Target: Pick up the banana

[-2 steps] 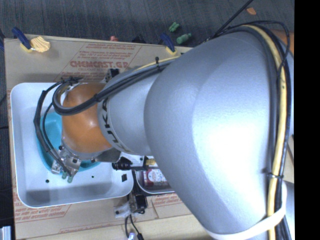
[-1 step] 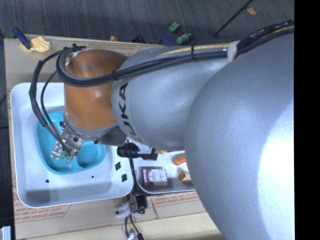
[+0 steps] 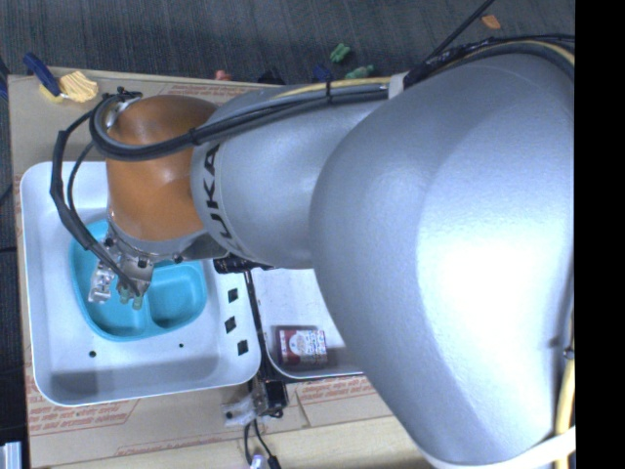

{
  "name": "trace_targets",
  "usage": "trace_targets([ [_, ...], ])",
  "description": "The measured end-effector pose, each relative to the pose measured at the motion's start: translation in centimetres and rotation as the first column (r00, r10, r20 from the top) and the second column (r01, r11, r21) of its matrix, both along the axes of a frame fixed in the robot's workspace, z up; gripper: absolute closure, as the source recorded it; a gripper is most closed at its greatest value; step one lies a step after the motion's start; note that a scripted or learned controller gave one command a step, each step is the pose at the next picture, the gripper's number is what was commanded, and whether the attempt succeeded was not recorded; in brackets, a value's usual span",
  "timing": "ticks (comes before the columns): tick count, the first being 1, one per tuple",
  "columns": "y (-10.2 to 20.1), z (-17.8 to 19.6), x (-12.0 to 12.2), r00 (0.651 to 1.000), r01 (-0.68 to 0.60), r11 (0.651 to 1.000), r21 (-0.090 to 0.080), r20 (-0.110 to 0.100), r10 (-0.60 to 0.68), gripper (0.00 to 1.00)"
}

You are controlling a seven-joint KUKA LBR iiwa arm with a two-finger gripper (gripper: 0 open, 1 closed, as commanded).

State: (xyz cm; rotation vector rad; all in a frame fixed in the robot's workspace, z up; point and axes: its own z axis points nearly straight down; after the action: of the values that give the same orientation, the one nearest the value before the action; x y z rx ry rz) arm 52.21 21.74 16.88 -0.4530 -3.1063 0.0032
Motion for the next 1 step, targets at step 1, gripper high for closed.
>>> trace_targets([
  [1, 0.07, 1.02, 0.03, 1.0, -0.003, 1.0, 0.0, 0.0, 0.003, 1.0],
])
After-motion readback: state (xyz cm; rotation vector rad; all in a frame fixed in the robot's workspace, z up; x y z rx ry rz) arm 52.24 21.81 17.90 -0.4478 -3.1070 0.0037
